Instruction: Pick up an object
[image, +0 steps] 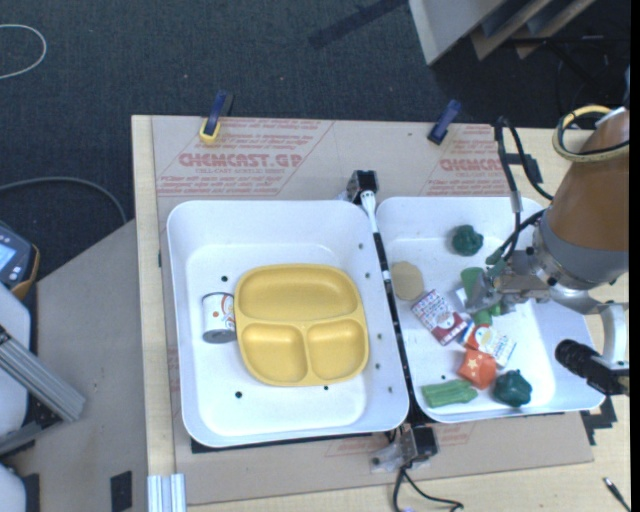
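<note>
My gripper (487, 298) is low in the right bin (425, 215), near its middle, among a cluster of small objects. A light green piece (471, 283) lies right beside it on the left, and a red and white packet (438, 314) sits just to its lower left. Below it are a white and orange packet (492, 346) and an orange-red object (478, 369). A dark green ball-like item (465, 239) rests toward the bin's far side. The view does not let me see anything held in the gripper.
A tan oval object (406, 280) lies by the right bin's left wall. A green strip (448, 393) and a dark green lump (513, 388) sit at its near edge. The left bin (190, 300) holds a yellow divided plate (300, 322) and a small can (217, 317).
</note>
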